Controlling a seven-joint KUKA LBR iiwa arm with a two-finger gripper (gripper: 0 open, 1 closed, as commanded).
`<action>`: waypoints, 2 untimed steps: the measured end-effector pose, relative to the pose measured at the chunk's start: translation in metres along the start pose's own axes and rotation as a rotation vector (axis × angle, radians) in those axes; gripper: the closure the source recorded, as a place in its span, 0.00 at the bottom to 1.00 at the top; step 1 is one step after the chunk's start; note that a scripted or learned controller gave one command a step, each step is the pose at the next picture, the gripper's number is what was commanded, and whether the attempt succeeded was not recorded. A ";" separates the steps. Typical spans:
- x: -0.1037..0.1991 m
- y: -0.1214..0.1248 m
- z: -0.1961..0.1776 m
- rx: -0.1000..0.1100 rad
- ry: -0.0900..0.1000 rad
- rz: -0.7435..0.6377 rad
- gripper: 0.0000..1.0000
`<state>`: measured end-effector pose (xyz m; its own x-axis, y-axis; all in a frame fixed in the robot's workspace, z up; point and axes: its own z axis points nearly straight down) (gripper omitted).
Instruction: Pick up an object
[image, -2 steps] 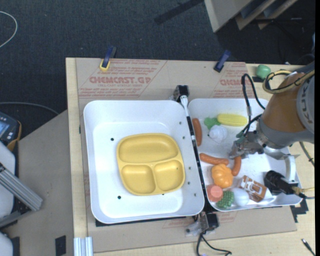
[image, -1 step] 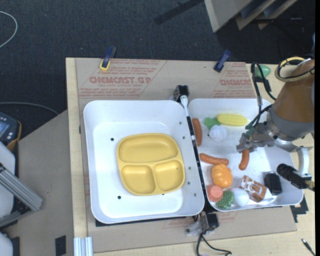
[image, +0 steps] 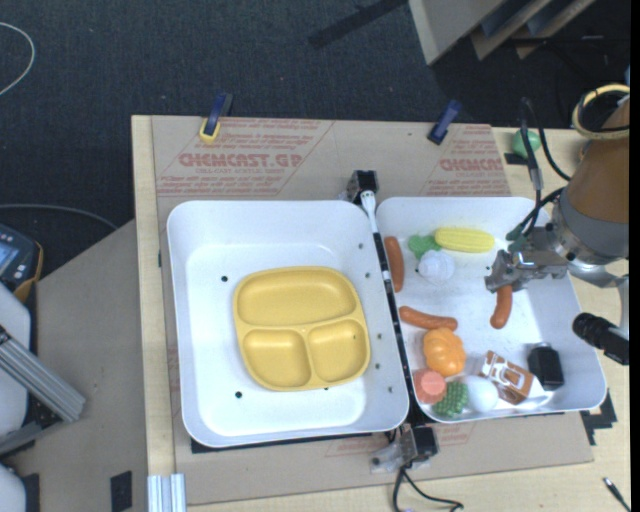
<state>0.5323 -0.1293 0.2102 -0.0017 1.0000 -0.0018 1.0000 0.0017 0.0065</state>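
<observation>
Pincer (image: 508, 282) sits over the right bin (image: 560, 395), clamped narrow on 1 end of a small sausage (image: 500, 308), which dangles upright from its fingers, above the bin floor.

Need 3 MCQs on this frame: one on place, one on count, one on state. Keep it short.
1. Where is the yellow divided tray?
A. left bin
B. right bin
C. on the bare bench

2. How many compartments does the tray have?
A. two
B. three
C. five

3. What hangs at the gripper?
A. the corn cob
B. a sausage
C. the orange fruit

Key:
1 A: the tray lies flat in the left bin.
2 B: one wide section on top, two smaller ones below.
3 B: a sausage hangs from the fingers over the right bin, while the corn cob and the orange fruit lie in the bin.
</observation>
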 end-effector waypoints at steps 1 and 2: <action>0.000 0.001 -0.016 0.002 0.000 0.001 1.00; 0.039 0.028 -0.021 0.002 0.002 -0.004 1.00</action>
<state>0.5603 -0.0903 0.2308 -0.0057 1.0000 0.0001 1.0000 0.0057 0.0045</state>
